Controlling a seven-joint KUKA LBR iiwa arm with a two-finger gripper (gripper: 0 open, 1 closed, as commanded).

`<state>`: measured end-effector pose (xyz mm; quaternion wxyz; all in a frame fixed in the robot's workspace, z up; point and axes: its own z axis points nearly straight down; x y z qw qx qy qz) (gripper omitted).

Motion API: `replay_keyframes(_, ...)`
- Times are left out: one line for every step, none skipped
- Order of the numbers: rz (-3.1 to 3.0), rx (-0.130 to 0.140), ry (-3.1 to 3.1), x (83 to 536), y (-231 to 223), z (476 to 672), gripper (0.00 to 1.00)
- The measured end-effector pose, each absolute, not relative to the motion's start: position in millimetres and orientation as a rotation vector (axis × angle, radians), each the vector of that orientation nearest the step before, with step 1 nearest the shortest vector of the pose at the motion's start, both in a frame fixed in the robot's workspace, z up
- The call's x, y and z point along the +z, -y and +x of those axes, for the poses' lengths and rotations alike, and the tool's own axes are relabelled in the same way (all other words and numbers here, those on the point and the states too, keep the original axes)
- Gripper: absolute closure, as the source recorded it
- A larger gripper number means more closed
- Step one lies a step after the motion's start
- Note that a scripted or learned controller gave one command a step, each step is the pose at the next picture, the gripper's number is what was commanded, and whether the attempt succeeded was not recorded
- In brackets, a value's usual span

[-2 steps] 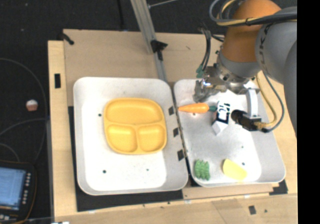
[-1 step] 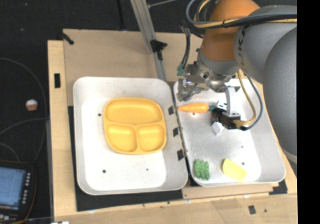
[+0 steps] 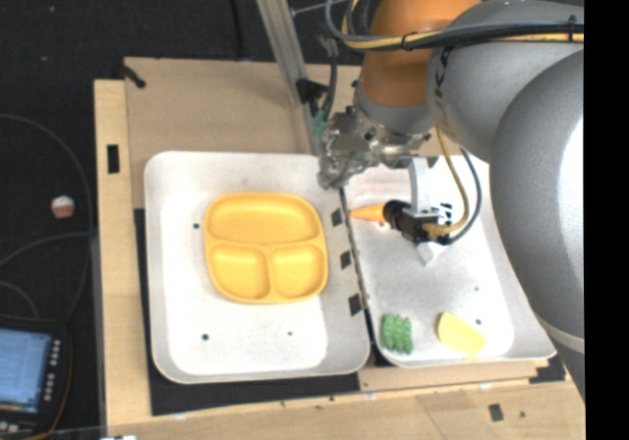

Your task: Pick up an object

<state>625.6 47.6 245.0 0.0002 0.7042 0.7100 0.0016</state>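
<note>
My gripper hangs over the wall between the two bins, near their far end. Just to its right, an orange carrot-shaped piece lies in the right bin; I see nothing held. A green knobbly piece and a yellow lemon-like piece rest at the near edge of the right bin. The arm covers the far part of that bin.
A yellow three-compartment plate lies in the middle of the left bin. A slanted metal rail rises behind the bins, close to the wrist. The arm's large grey body overhangs the right side.
</note>
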Motion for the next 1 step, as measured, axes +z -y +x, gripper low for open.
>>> replay_keyframes(2.214, 0.001, -2.227, 237.8, -89.1, 643.9, 1.0)
